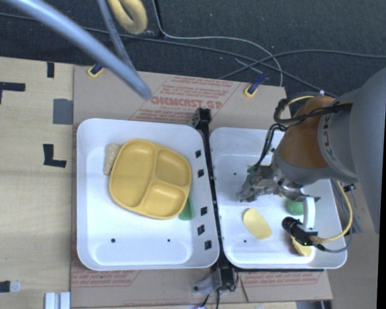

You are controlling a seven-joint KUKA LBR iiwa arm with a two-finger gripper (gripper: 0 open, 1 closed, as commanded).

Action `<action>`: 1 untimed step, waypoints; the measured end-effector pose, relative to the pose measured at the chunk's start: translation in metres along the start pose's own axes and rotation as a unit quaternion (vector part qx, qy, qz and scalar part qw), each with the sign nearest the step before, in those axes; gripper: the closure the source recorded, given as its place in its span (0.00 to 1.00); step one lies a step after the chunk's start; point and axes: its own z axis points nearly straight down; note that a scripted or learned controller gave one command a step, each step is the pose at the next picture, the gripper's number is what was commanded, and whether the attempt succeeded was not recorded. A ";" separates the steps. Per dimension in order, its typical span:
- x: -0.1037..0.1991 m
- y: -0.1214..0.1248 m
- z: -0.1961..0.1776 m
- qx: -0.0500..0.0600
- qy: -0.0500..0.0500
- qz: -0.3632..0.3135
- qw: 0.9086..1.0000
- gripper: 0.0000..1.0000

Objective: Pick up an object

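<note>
My gripper (251, 186) hangs low over the middle of the right bin (235, 143), its fingers pointing toward the bin's left side; I see nothing between them. A pale yellow oval piece (257, 224) lies on the bin floor just below the gripper. A green object (295, 206) sits to the right, partly hidden by the wrist. A small yellow thing (302, 248) rests near the bin's lower right corner. In the left bin (136, 248) lies a yellow divided plate (150, 178), with a tan sponge-like piece (110, 158) under its left edge and a green piece (187, 210) at its lower right.
A black divider (207, 184) runs between the two bins. Both bins rest on a cardboard sheet (183, 95). Grey tubes (89, 35) cross the upper left above the bench. The arm's body covers the right bin's upper right part.
</note>
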 end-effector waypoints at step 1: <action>-0.006 -0.006 -0.047 0.000 0.001 0.001 1.000 1.00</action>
